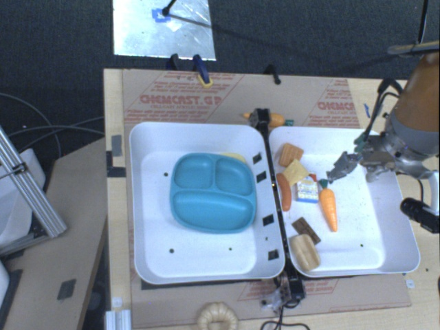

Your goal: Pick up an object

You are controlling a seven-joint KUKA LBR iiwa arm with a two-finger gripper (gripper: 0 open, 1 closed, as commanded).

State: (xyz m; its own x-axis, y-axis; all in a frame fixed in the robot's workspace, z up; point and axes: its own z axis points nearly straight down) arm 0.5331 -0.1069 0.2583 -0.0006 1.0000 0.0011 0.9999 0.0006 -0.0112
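**Spotter:** Over in the right bin [395,249], the likeliest thing for you to take is the toy carrot [329,209], lying lengthwise just below the gripper [337,170], at about its six o'clock, and not touching it. I judge it the target only because the tool hangs nearest it.

**Operator:** Is anything held?

**Spotter:** No. You can see nothing between the fingers; whether they are spread or closed I cannot tell at this angle. The arm [412,126] leans in from three o'clock, probably to keep clear of the bin wall.

**Operator:** What crowds the carrot?

**Spotter:** A small blue-and-white box [307,191] sits at its nine o'clock, just beside its top. Past that lie a tan cracker-like piece [296,172], a bread-coloured piece [290,154] and a toy sausage [285,192] along the divider. At seven o'clock you have a brown chocolate-like bar [306,230] and a beige roll [305,252]. The box is your main risk of a snag. The left bin [148,253] holds a blue divided plate [212,192], well apart.
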